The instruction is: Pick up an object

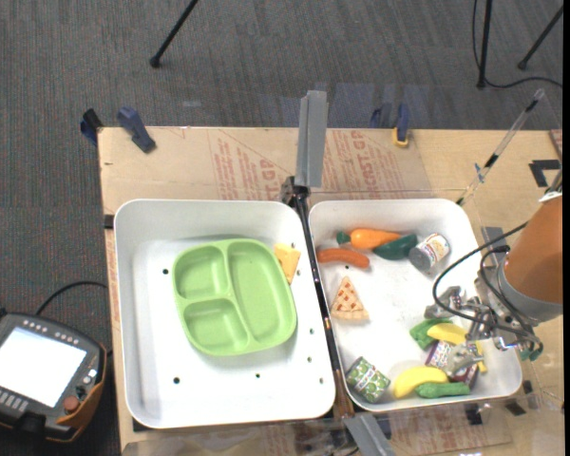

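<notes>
We see the gripper (470, 335) low at the right bin's (389, 297) four o'clock, over a yellow toy (446, 332); how it stands we cannot tell. A green plate (236, 295) lies in the left bin (142, 331).

— What's in the right bin (391, 207)?
— Toy food: a carrot (372, 237), a hot dog (343, 256), a pizza slice (348, 299), a small can (430, 252) on its side.
— Near the front edge?
— Two bananas (417, 380), a green carton (368, 377), some packets, bunched together.
</notes>
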Motion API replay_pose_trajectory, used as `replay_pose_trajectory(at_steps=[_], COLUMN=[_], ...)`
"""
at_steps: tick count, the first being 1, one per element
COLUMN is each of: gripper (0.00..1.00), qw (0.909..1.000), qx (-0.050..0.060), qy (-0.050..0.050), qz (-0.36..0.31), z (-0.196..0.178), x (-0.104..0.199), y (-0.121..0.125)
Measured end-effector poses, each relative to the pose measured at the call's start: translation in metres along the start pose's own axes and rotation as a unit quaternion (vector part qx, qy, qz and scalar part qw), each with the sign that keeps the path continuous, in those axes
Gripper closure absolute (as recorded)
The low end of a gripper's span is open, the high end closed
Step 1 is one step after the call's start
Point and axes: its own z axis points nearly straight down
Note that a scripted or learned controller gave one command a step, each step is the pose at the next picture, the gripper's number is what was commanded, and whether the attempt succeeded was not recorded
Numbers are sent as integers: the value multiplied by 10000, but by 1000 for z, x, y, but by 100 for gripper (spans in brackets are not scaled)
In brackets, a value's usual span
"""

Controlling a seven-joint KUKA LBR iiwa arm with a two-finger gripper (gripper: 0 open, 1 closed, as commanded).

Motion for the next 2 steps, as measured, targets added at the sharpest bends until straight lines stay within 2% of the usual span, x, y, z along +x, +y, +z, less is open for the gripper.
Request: replay_pose_trajectory(at_steps=[1, 2], gripper=[0, 0], qw=[9979, 9986], qx=[-30, -39], qy=[111, 113], qz=[-635, -517], z=[7, 4], x=[-97, -14], y=[6, 7])
